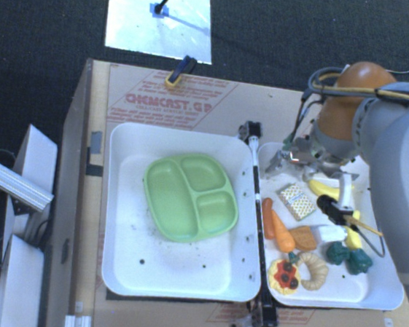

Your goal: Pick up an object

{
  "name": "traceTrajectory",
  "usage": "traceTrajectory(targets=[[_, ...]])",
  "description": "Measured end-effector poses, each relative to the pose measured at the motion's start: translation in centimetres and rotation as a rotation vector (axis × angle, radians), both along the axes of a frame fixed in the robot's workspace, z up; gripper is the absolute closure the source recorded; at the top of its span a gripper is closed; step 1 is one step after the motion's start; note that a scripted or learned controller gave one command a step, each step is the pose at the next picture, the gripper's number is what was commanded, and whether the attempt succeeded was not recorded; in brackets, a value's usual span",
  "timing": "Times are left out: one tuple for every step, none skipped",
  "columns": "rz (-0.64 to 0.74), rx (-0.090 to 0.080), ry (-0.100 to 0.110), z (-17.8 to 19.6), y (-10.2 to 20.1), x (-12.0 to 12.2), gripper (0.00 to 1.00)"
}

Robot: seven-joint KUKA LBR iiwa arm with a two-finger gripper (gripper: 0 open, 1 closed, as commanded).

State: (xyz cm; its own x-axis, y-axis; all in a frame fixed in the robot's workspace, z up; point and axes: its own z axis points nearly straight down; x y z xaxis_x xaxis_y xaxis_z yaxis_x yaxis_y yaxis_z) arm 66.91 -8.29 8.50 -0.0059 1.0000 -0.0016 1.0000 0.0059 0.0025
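The gripper (296, 161) hangs over the far left corner of the right bin (388, 290), low above its floor. From this angle I cannot tell if it is apart or together, and nothing is seen held in it.

The things to pick lie in the right bin. A checked block (296, 201) lies just in front of the gripper, apart from it. A banana (323, 187) lies beside the block, toward the right edge. A carrot (276, 226) lies along the left wall, pointing to the far side. A small orange piece, maybe a toast (304, 238), touches the carrot on its right. At the near left corner lies a pizza (285, 275), and a croissant (315, 271) curves around its right side, touching it. A broccoli (348, 257) lies near the right edge, apart from the croissant.

The left bin (111, 207) holds a green plate (189, 198) with three compartments. It lies flat in the far half of the bin, closer to the right wall, and it is turned a little against the bin's edges.
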Motion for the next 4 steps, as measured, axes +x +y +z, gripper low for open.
traceTrajectory(targets=[[0.002, -0.001, -0.003, 1.1, 0.0, 0.1, 1.00], [0.003, -0.001, -0.003, 1.1, 0.0, 0.1, 0.00], [-0.001, 0.000, 0.001, 0.0, -0.1, -0.2, 0.00], [-0.001, 0.000, 0.000, 0.0, 0.0, 0.0, 0.00]])
